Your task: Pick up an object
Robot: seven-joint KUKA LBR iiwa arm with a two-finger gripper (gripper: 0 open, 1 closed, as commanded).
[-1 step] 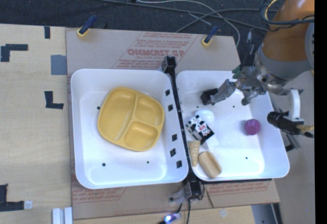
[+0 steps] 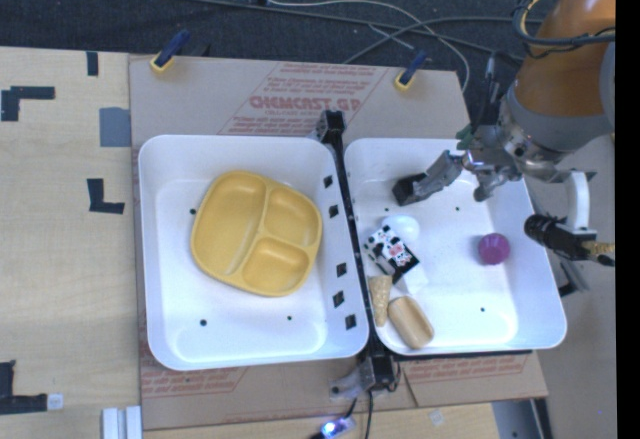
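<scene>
1. Your gripper [image 2: 452, 177] hangs over the right bin's [image 2: 540, 327] far edge; fingers spread wide, holding nothing.
2. Purple ball [image 2: 493, 248] sits near that bin's right wall.
3. Bread roll [image 2: 410, 321] lies at its near-left corner.
4. Yellow tray [image 2: 257, 232] lies in the left bin [image 2: 160, 257].

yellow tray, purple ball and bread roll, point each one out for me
yellow tray [image 2: 257, 232], camera view, on the ridge where its compartments meet
purple ball [image 2: 493, 248], camera view, on its top middle
bread roll [image 2: 410, 321], camera view, on the middle of its crust

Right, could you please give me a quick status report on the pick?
Gripper low in right bin, nothing between jaws. Purple ball, bread roll, cow toy unpicked. Yellow tray in left bin.
</scene>
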